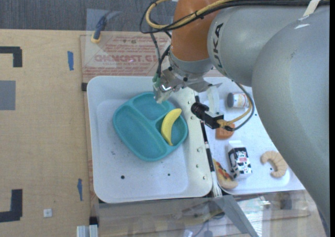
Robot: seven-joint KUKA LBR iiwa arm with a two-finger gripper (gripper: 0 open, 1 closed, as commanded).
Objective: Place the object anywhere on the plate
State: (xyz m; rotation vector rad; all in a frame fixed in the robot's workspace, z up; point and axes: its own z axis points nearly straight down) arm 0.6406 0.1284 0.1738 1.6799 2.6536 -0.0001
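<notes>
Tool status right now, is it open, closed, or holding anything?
Tool: cannot be told; it hangs over the teal plate's rim, apart from the banana.

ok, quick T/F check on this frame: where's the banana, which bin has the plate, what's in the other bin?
1. The banana lies on the teal divided plate. True.
2. The plate sits in the right bin. False: it sits in the left bin.
3. The gripper is above the plate's far rim. True.
4. The croissant lies on the plate. False: it lies in the right bin, apart from the plate.
5. The banana is between the gripper's fingers. False: it lies on the plate, below and apart from the gripper.
</notes>
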